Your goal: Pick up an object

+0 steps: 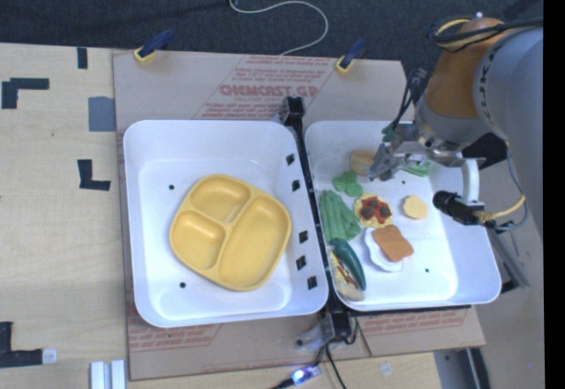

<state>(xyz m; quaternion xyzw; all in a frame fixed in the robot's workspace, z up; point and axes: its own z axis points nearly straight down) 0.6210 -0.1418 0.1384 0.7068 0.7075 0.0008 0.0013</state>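
You will find the pick not yet made — the pincer point(386, 163) hangs low over the right bin point(459, 277) beside a tan food piece point(360, 158), its grip state indiscernible, nothing visibly lifted.

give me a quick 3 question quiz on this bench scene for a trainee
1. True or false: the yellow divided plate lies in the left bin.
2. The end effector is over which bin? A) left B) right C) neither
3. Fill in: the small yellow disc lies in the ____ bin.

Key: 1 true. 2 B, the right bin. 3 right.
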